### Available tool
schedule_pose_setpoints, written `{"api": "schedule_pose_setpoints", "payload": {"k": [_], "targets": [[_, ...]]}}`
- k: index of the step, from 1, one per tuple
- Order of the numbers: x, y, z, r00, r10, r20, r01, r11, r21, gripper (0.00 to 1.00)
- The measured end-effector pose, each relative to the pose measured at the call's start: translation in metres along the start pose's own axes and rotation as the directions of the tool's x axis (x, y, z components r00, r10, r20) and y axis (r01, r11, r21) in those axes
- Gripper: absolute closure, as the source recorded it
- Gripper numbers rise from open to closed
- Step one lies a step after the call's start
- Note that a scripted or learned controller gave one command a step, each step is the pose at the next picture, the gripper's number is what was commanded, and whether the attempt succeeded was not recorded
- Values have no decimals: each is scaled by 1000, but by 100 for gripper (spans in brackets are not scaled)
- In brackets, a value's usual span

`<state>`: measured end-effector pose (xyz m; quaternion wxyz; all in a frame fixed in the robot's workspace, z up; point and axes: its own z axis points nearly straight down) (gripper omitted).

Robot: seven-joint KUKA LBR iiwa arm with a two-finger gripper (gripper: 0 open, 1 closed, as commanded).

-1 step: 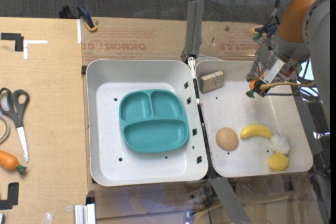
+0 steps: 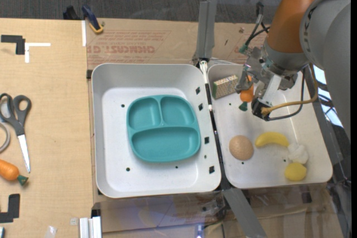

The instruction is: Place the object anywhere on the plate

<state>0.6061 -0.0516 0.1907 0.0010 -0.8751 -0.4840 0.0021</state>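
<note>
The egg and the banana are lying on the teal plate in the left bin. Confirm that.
Not so. The camera view shows the egg and the banana lying in the right bin; the teal plate in the left bin holds nothing.

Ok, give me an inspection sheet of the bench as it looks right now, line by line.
Surface: two white bins side by side, left bin, right bin.
Job's things: teal plate in the left bin, nothing on it; small orange object at the hand.
Clutter: egg, banana, lemon, small box in the right bin.
Grippers: hand low over the right bin; finger state unclear.
Cables: yellow cable looping beside the hand.
Surroundings: scissors, carrot on the wooden bench.
</note>
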Motion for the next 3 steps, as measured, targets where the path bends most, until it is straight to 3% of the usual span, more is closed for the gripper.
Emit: {"api": "schedule_pose_setpoints", "payload": {"k": [1, 2, 3], "targets": [[13, -78, 0, 988, -154, 0, 154, 988, 1, 100], [79, -99, 1, 968, -251, 1, 251, 968, -1, 100], [78, -99, 1, 969, -249, 1, 249, 969, -1, 0]]}}
